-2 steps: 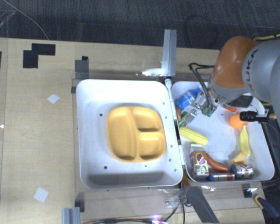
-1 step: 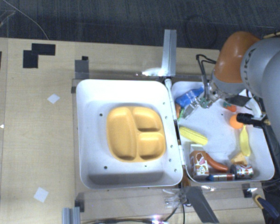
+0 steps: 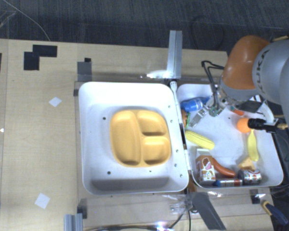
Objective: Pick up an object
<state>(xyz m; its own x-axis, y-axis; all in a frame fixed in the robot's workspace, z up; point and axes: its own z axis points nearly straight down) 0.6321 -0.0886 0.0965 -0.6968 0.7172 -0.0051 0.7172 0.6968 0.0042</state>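
The right bin (image 3: 225, 134) holds several objects. A blue can (image 3: 193, 104) lies at its far left corner, with a yellow corn cob (image 3: 199, 139) just in front of it. An orange ball (image 3: 243, 124) and a banana (image 3: 252, 147) lie on the right side. Along the near wall are a red sausage (image 3: 221, 168), a brown labelled can (image 3: 205, 170) and a small can (image 3: 251, 177). My gripper (image 3: 196, 118) hangs low over the bin's left part, between the blue can and the corn cob. Nothing is visibly held in it.
The left bin (image 3: 89, 143) holds a yellow divided tray (image 3: 138, 137) in its middle. A metal post (image 3: 175, 54) stands behind the wall between the bins. The arm's orange band (image 3: 243, 61) and grey body cover the right bin's far right corner.
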